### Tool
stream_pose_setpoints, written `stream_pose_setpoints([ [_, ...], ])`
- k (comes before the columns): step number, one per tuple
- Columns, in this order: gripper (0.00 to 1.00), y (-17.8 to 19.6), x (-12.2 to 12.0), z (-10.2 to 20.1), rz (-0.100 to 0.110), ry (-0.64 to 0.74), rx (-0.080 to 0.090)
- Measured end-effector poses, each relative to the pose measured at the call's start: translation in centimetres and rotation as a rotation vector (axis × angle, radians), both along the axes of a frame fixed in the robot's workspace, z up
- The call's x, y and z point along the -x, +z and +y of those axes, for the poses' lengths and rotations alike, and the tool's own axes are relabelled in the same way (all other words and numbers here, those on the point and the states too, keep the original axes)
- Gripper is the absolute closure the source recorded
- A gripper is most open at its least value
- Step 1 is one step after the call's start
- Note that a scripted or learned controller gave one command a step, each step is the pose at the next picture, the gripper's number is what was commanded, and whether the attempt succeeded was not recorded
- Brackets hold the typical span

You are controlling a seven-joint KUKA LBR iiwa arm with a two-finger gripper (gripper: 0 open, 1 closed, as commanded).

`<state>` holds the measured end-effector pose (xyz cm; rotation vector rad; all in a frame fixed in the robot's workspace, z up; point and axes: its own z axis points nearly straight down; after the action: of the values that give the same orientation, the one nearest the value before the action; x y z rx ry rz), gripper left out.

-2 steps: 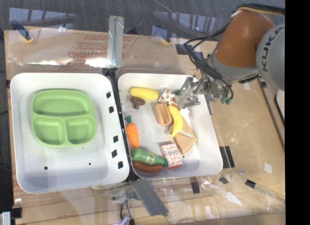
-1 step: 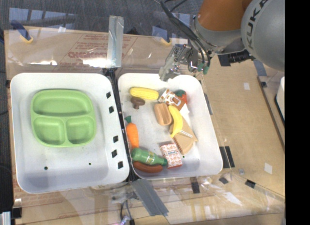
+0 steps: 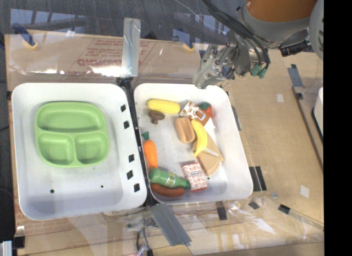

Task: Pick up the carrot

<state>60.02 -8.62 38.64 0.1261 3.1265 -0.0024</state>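
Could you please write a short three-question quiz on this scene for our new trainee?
1. True or false: the carrot lies in the same bin as the green tray.
2. Which lies nearest the carrot? A) corn cob B) green bottle C) banana
3. Fill in: the tool hangs over the right bin's ____ rim.

Key: 1. False; the carrot lies in the right bin, by its left wall. 2. B. 3. Far.
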Motion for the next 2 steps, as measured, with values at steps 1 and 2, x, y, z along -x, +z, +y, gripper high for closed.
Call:
stream_pose_setpoints([
  [1,1.00,-7.2,7.5,0.0,0.011,0.401,0.001],
  [2,1.00,-8.3,5.6,4.2,0.011,0.087,-0.001],
])
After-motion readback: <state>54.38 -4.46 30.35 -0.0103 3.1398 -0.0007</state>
